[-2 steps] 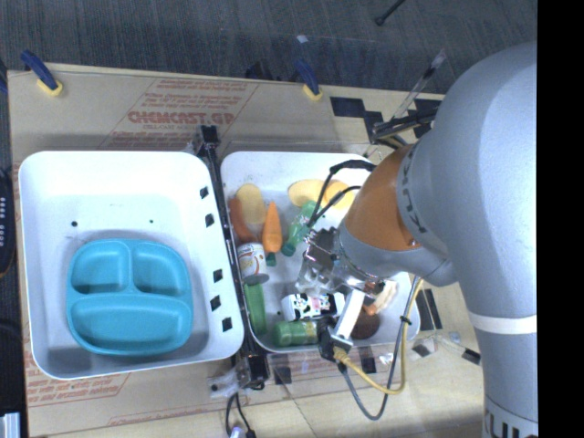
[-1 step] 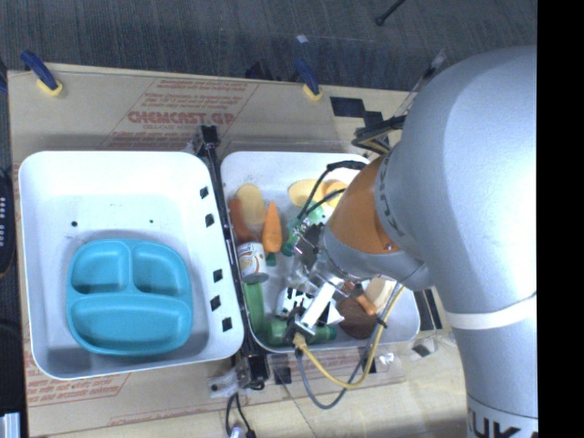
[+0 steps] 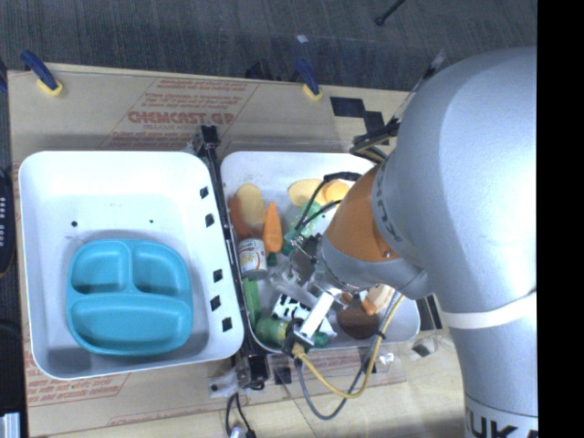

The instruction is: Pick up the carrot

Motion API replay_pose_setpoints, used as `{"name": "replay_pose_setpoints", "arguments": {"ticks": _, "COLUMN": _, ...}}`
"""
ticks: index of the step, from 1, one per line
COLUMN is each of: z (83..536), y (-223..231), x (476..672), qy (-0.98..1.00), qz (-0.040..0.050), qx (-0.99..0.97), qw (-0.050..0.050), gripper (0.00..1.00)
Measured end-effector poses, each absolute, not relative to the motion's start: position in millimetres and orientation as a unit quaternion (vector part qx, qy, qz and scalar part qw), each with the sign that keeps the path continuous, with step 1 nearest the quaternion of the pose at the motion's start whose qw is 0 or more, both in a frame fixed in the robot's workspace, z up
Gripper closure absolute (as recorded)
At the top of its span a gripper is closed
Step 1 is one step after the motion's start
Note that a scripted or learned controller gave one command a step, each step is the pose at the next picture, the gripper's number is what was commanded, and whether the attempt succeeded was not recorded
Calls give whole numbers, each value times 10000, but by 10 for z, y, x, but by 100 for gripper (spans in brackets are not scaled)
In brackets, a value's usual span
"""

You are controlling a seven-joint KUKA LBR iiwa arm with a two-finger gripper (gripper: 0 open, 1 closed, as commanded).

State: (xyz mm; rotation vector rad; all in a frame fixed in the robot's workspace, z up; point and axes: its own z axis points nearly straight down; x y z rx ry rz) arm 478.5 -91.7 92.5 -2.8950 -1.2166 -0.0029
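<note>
The carrot (image 3: pixel 273 227), a short orange cone, lies in the right bin (image 3: pixel 274 161) near its left wall, pointing away from me. My gripper (image 3: pixel 290 292) hangs low over the bin's front half, below and slightly right of the carrot, and apart from it. The arm's grey body and orange band cover the right part of the bin.
Around the carrot are a reddish-brown sausage shape (image 3: pixel 238 217), a pale yellow lump (image 3: pixel 248 195), a yellow piece (image 3: pixel 307 191) and a small labelled jar (image 3: pixel 253 257). A green item (image 3: pixel 268 328) and a brown one (image 3: pixel 356 323) lie near the front. The left bin (image 3: pixel 55 176) holds a blue divided plate (image 3: pixel 131 296).
</note>
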Motion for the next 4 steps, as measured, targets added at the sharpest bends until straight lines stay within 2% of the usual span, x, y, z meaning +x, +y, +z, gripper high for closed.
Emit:
{"name": "replay_pose_setpoints", "arguments": {"ticks": 1, "z": 1011, "y": -909, "x": 4778, "qy": -3923, "qz": 14, "qx": -9198, "qw": 51, "gripper": 100}}
{"name": "replay_pose_setpoints", "arguments": {"ticks": 2, "z": 1918, "y": -517, "x": 5386, "qy": -2296, "qz": 25, "qx": -9733, "qw": 49, "gripper": 100}}
{"name": "replay_pose_setpoints", "arguments": {"ticks": 3, "z": 1900, "y": -351, "x": 4746, "qy": -1586, "qz": 65, "qx": -9873, "qw": 46, "gripper": 100}}
{"name": "replay_pose_setpoints", "arguments": {"ticks": 4, "z": 2651, "y": 133, "x": 4769, "qy": -1250, "qz": 27, "qx": -9921, "qw": 40, "gripper": 100}}
